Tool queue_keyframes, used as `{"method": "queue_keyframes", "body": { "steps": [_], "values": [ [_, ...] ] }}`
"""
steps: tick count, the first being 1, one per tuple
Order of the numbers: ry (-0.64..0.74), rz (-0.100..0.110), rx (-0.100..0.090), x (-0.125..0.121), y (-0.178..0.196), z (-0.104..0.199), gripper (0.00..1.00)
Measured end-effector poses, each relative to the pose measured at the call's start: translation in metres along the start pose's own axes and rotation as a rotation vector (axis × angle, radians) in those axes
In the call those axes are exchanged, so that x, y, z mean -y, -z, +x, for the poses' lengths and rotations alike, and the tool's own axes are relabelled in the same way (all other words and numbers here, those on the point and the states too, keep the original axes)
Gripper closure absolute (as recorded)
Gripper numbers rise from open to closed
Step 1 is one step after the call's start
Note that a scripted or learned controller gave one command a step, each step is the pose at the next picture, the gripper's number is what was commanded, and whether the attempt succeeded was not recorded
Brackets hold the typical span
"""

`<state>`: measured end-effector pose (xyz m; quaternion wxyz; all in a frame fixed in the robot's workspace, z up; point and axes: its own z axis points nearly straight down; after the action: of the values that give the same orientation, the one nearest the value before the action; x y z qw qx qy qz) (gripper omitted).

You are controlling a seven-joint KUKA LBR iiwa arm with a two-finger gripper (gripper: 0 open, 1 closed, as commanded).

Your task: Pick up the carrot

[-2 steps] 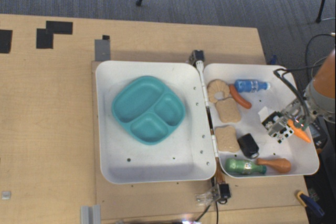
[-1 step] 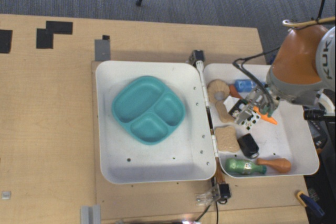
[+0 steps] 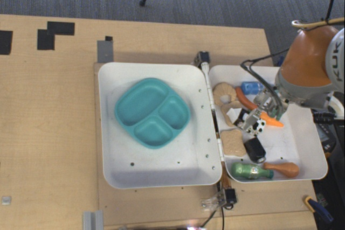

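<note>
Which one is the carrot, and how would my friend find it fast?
Start at the right bin, the one without the teal plate. In its upper middle, just under the arm's gripper, lies the carrot. It is a thin orange stick lying at a slant, unlike the tan rounds beside it.

bins point(image 3: 124, 169): two
teal divided plate point(image 3: 152, 112): one
carrot point(image 3: 253, 106): one
green bottle point(image 3: 249, 171): one
black block point(image 3: 254, 149): one

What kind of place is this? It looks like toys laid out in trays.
Probably a robotics lab or test bench. A grey and orange robot arm reaches over a wooden bench with two white bins, one holding a teal divided plate, the other toy items like a carrot.
</note>
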<state>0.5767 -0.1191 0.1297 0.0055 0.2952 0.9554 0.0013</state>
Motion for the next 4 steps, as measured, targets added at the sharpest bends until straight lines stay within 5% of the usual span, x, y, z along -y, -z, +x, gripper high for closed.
{"method": "queue_keyframes", "body": {
  "steps": [1, 2, 3, 4],
  "values": [
    [0.256, -0.002, 0.004, 0.023, -0.040, 0.020, 0.00],
    [0.313, 0.001, 0.014, 0.049, 0.067, -0.022, 0.00],
    [0.411, -0.001, 0.012, 0.037, -0.040, -0.055, 0.00],
    [0.374, -0.001, 0.000, 0.063, -0.041, -0.017, 0.00]
  ]
}}
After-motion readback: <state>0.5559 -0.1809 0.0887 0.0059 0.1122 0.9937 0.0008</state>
